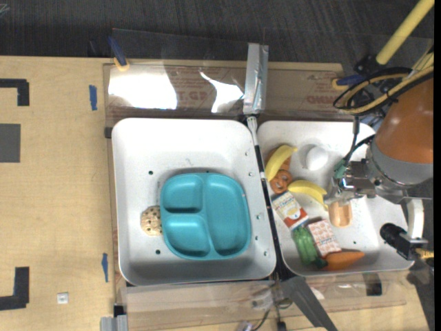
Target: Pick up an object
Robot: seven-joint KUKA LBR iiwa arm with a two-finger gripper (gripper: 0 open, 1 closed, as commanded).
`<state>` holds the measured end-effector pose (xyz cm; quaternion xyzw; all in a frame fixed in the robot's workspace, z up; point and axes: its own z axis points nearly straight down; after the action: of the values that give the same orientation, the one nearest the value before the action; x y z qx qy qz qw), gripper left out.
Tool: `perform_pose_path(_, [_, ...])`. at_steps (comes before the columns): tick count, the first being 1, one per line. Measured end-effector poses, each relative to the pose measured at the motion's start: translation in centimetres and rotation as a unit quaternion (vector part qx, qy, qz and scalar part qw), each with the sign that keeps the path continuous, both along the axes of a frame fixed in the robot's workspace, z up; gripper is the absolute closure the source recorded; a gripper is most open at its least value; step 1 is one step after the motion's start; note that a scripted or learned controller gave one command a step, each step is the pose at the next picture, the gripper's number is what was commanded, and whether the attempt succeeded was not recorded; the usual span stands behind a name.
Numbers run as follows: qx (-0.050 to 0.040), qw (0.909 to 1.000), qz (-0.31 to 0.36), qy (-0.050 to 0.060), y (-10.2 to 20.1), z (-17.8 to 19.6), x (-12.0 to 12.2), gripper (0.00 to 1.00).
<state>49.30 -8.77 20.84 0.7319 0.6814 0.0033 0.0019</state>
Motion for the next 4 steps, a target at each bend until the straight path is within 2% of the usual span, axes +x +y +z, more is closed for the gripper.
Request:
perform_pose_path(1, [-0.0017, 0.9878, 0.156, 0.002, 6.1, 3.0, 2.4, 1.00])
perform_pose_path(2, [-0.0015, 0.8843, 0.467, 0.004, 5.6, -2.4, 1.8, 1.00])
perform_pose_path(3, [-0.0018, 0.8842, 0.467, 0.003, 5.6, -2.4, 1.9, 0.00])
perform_pose_path(4, [-0.0016, 0.9489, 0.315, 0.004, 0.7, -2.4, -1.4, 0.00])
